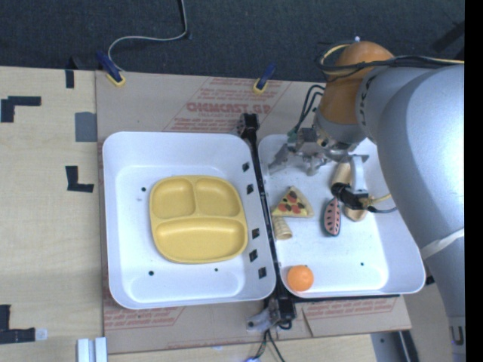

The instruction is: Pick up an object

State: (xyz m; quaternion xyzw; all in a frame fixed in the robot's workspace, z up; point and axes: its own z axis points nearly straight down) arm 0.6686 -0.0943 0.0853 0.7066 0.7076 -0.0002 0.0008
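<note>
Cardboard lines the bench under both white bins; dark floor beyond; claw state unclear.

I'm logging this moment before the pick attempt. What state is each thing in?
yellow divided plate: upright in the left bin, compartments bare.
pizza slice toy: flat in the right bin, near the divider.
watermelon slice toy: lying beside the pizza.
orange ball: resting at the bin's front edge.
gripper: low over the right bin's back, grasp unclear.

bench: cardboard sheet on pale wood | beyond: dark carpet | cable
</note>
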